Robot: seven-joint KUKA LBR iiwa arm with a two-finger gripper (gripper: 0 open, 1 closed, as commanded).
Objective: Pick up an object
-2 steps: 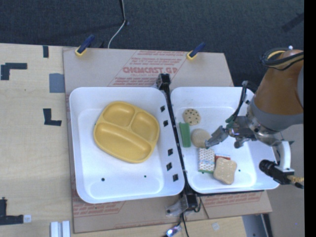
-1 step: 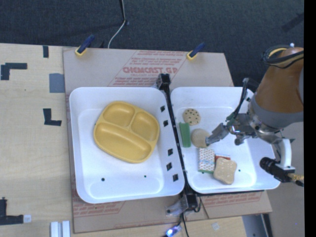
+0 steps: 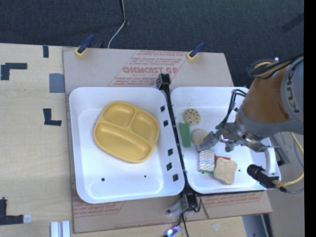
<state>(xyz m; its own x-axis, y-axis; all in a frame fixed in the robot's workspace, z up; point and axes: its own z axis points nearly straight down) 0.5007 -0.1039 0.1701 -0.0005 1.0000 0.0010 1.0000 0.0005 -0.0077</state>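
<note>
Gripper (image 3: 213, 138) over crowded right bin (image 3: 247, 184); opening cannot be told. Risk: nudging biscuit (image 3: 198, 135) against sandwich (image 3: 224, 171), missing both.

Both white bins (image 3: 79, 132) look like smooth, slightly glossy plastic. The yellow divided plate (image 3: 127, 131), at nine o'clock from the arm, has a soft plastic sheen. Beneath lies matt brown cardboard (image 3: 143, 68) with red print, on a pale wood-grain bench (image 3: 29, 157). The arm's orange band (image 3: 264, 100) shines glossy.
</note>
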